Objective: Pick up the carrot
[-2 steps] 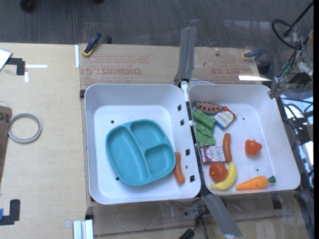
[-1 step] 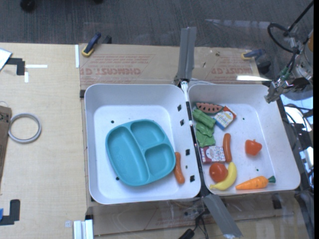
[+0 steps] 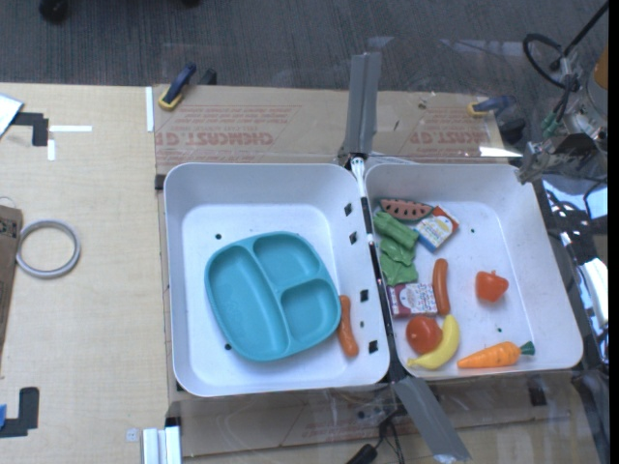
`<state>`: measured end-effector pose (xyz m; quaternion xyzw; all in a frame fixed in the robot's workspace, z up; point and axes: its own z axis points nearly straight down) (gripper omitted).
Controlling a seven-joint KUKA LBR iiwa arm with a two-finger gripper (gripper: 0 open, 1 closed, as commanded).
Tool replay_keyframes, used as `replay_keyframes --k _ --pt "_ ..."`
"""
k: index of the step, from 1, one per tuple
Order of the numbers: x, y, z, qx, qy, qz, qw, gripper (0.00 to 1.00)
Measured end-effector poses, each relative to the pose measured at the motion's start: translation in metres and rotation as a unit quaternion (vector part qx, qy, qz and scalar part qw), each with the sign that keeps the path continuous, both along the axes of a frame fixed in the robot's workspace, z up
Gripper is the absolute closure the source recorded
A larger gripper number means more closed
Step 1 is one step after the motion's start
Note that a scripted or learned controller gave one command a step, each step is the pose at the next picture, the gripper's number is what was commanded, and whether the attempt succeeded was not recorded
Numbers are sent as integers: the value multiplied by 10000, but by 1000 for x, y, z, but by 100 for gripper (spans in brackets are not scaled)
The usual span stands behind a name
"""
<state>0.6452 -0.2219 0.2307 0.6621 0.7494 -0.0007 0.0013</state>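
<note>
One fixed camera looks down from above at a slant, far enough back to take in both bins (image 3: 290, 177) and surrounding bench (image 3: 87, 288).

- Two bins sit side by side: left bin (image 3: 184, 288) and right bin (image 3: 556, 288).
- In the left bin lies a divided plate (image 3: 273, 295), with a sausage (image 3: 346, 326) just beside its right edge.
- In the right bin, the carrot (image 3: 495, 355) lies at the front, right of a banana (image 3: 440, 346).
- A tomato (image 3: 422, 333) touches the banana; a pepper (image 3: 491, 286) sits behind the carrot.
</note>
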Motion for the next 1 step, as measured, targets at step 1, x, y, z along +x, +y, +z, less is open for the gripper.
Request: replay_keyframes --k 1 --pt "14 0 4 2 -4 -564 9984 100"
